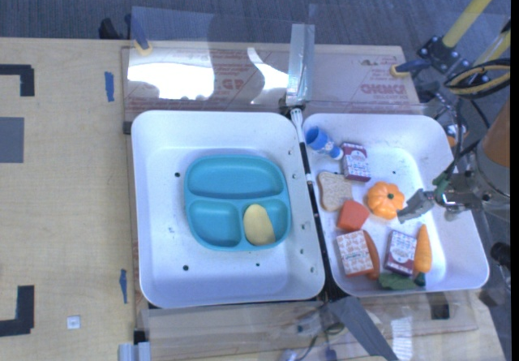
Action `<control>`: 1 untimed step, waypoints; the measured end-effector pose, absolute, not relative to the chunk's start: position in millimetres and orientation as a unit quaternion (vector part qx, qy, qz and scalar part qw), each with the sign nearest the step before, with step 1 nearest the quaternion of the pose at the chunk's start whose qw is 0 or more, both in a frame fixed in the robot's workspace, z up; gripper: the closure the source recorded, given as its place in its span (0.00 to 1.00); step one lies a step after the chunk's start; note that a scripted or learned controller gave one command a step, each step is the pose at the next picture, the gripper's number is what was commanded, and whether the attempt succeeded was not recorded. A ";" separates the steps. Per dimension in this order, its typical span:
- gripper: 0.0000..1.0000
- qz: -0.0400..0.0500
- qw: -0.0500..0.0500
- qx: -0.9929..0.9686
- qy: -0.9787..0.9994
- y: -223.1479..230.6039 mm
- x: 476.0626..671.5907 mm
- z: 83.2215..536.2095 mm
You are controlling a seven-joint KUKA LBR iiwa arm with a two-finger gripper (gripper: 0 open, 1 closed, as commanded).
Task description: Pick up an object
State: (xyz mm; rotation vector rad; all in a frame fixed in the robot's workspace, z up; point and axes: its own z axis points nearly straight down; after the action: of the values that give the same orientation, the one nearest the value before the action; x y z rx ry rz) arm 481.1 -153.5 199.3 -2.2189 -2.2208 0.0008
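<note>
Camera view, left to right: we see the tabletop [57, 189], then the left bin [154, 213] with a blue divided plate [235, 199] and a yellow potato-like piece [259, 224] in its lower right compartment. Right bin [405, 136] is crowded: blue cup [318, 140], toast slice [333, 190], red block [352, 214], two small cartons [355, 161], orange pumpkin [385, 199], carrot [422, 249]. The hand [418, 205] sits just right of the pumpkin, near touching, nothing between its fingers; we cannot tell whether open or closed. Pumpkin is likely the target, lying directly left of the hand, roundish, no clear long axis.
</note>
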 end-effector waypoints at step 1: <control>0.00 -0.003 -0.004 -0.701 -0.713 -128.1 600.9 88.9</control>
State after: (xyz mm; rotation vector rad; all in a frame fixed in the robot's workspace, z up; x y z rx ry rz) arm 600.9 -128.1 88.9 -2.2087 -2.2465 -0.0103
